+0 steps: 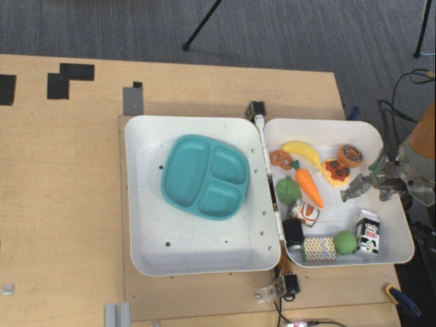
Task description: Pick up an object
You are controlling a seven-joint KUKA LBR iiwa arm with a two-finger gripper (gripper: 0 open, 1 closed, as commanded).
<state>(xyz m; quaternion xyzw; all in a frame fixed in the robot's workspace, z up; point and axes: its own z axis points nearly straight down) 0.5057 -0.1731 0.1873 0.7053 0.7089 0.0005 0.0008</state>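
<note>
Soft, even light is falling from overhead, keeping the whole scene bright. The two white bins are glowing close to overexposed; the left bin (146, 196) is showing a faint grey shadow along its inner walls, and the teal tray (204, 176) is casting a thin shadow beneath its edge. The bench (61, 203) is looking flat and matte, with no hard glare. The carpet at the top is appearing slightly soft and grainy. The arm (419, 159) at the right edge is blurring a little. Colours in the right bin (392, 251) are staying saturated and readable.
</note>
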